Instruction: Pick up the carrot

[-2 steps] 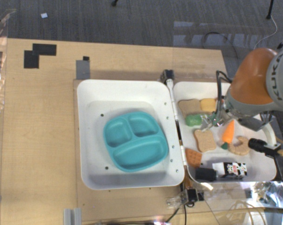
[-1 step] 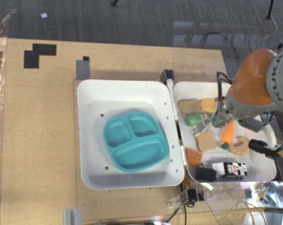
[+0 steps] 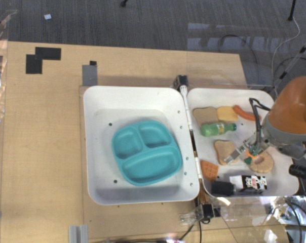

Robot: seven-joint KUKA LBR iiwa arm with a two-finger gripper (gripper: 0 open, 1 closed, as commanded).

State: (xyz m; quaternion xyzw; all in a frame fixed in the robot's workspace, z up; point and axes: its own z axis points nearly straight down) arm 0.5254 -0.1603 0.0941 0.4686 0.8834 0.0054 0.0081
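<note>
Left of centre, one teal plate (image 3: 145,153) lies in the left bin (image 3: 97,135). The right bin (image 3: 279,186) holds two toast slices (image 3: 225,151), one green bottle (image 3: 217,129) and, at its upper right, one long orange piece I take for the carrot (image 3: 243,112). The gripper (image 3: 249,153) hangs lower, apart from the carrot; open or closed, I can't tell. It should shift upward in the frame, line up across the carrot, then descend.
</note>
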